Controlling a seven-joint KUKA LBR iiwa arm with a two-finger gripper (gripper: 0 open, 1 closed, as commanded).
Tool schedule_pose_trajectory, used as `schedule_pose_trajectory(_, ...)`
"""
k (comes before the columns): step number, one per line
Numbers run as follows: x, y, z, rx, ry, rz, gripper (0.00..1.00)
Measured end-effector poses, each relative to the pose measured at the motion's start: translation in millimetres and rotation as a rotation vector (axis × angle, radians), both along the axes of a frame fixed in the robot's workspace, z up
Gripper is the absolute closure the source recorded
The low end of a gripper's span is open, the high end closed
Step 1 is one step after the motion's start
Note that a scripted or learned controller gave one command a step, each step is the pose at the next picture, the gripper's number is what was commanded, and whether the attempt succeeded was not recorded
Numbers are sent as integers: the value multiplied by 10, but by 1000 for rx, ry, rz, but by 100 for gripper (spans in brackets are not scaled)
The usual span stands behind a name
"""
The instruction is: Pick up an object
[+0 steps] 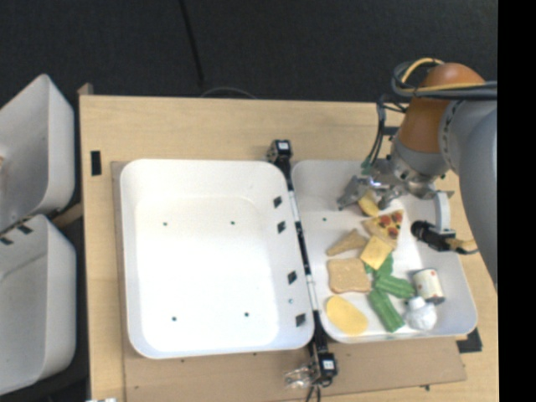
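White and shallow, the plastic left bin (201,258) sits beside the matching right bin (322,191), where the grey arm's gripper (368,193) hangs at the far end. Its fingers are spread either side of a small yellow block (368,205). Nearer lie a tan toast slice (348,275), a green pepper (387,308) and a yellow disc (346,315).

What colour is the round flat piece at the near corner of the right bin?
Yellow: the round flat piece shows plainly in the camera view.
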State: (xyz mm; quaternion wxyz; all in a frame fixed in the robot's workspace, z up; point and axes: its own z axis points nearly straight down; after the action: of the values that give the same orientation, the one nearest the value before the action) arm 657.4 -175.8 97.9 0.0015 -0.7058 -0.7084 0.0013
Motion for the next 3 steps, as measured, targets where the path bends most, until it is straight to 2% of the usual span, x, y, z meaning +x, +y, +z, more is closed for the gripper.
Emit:
schedule_pose_trajectory(1,-201,66,20,-2,-2,-5,0)
schedule_pose_trajectory(2,-602,-161,21,-1,-2,-6,0)
schedule_pose_trajectory(3,329,-313,20,2,5,-1,0)
